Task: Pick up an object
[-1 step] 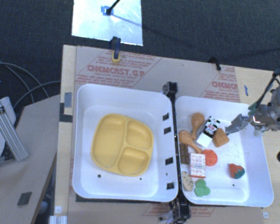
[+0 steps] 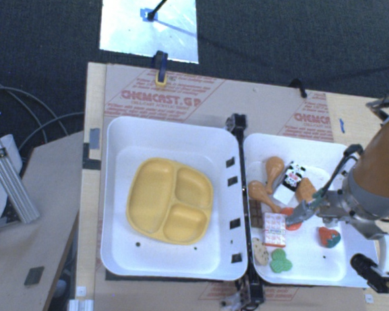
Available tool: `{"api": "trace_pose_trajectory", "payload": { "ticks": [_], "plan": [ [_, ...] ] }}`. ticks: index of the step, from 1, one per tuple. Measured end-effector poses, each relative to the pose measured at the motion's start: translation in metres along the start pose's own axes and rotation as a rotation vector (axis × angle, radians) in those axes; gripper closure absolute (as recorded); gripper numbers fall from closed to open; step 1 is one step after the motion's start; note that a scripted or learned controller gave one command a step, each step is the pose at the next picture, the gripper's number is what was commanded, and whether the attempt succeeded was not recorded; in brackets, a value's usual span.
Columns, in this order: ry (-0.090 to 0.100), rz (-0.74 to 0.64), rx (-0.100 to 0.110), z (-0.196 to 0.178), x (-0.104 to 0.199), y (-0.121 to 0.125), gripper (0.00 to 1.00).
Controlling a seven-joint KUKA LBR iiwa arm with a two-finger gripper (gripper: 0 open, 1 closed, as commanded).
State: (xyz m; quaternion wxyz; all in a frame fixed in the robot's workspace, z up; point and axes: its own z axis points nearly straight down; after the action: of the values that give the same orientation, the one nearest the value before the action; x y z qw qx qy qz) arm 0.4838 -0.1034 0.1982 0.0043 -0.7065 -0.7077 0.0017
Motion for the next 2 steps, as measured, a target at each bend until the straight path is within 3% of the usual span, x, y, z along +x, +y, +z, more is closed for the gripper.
{"api": "trace_pose_trajectory", "payload": {
  "ticks": [1, 2],
  "plan": [
    [-0.004, 0.003, -0.009, 0.009, -0.032, 0.003, 0.0],
    [-0.005, 0.007, -0.007, 0.065, -0.1, 0.002, 0.0]
  ]
}}
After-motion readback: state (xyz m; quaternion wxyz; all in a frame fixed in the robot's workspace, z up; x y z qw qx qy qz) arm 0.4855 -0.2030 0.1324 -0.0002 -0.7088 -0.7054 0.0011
